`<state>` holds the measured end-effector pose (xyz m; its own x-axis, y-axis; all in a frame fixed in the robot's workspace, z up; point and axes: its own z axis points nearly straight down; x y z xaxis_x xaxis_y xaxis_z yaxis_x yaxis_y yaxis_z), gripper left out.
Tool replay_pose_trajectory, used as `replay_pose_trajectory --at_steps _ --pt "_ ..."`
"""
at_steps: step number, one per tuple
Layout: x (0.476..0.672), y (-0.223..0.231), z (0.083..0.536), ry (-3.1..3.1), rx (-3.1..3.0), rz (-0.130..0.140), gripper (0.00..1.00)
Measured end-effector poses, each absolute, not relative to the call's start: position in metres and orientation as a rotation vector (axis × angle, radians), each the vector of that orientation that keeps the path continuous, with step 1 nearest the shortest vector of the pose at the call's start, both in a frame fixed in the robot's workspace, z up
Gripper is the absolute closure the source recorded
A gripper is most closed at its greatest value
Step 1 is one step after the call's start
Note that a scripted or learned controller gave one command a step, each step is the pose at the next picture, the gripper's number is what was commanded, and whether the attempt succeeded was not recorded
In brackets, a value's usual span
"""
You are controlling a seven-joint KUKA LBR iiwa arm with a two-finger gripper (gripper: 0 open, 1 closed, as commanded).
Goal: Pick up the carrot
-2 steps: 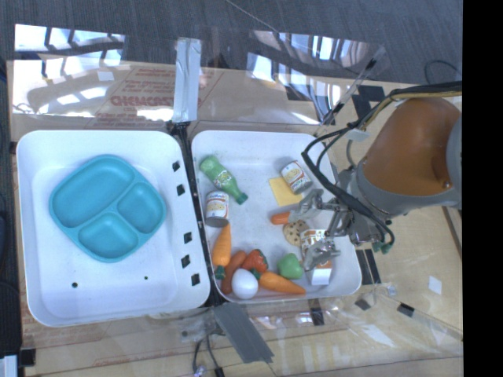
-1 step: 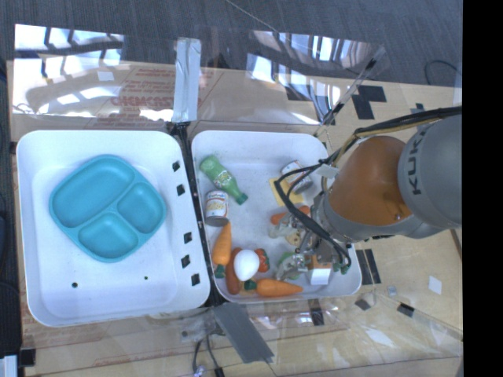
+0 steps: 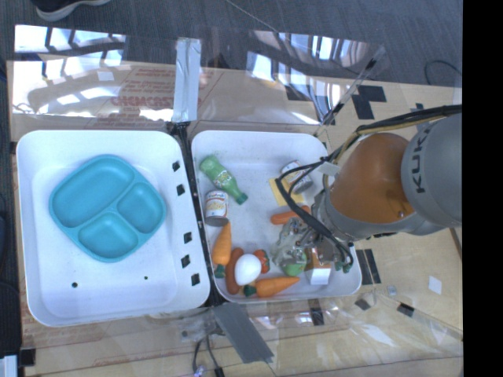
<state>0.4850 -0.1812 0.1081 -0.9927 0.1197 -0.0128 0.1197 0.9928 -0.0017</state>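
Observation:
Several carrots lie in the right bin [image 3: 259, 144]. One carrot [image 3: 223, 244] stands on end by the bin's left wall. Another carrot [image 3: 275, 286] lies along the near wall, its green top pointing left. A smaller orange piece [image 3: 281, 218] lies mid-bin. My gripper [image 3: 301, 247] hangs low over the bin's near right part, right of the white egg [image 3: 247, 269] and just above the near carrot's right end. The wrist and cables hide what lies under it.
A green bottle [image 3: 222, 179] and a small can [image 3: 215, 204] lie at the right bin's left side. A yellow item [image 3: 284, 192] and a white block [image 3: 318, 276] sit near the gripper. The left bin [image 3: 47, 289] holds a blue divided plate [image 3: 106, 206].

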Motion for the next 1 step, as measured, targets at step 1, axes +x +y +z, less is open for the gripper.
replay_pose_trajectory --at_steps 1 --pt "0.5658 -0.1842 0.1509 3.130 0.202 -0.001 1.00"
